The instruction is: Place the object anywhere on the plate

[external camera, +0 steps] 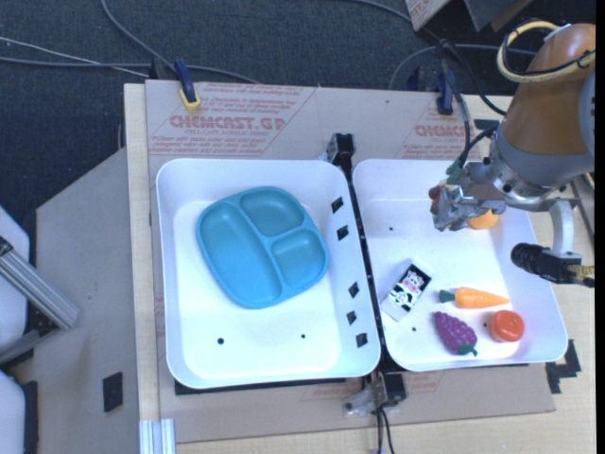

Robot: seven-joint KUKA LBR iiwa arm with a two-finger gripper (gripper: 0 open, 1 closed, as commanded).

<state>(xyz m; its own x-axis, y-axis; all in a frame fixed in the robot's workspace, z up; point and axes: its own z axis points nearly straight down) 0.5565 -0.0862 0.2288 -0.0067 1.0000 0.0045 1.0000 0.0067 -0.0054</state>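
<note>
Purple toy grapes [455,332], a tomato [508,324], a carrot [480,298] and a cow-print carton [408,288] lie nearest in the right bin [397,353]. Farther back, the gripper [452,208] hangs low over an orange object [483,220], apparently positioned for pickup; finger state cannot be determined. The blue plate [262,246] waits in the left bin [180,282].

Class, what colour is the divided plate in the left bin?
Light blue; the plate shows clearly in the camera view.
</note>
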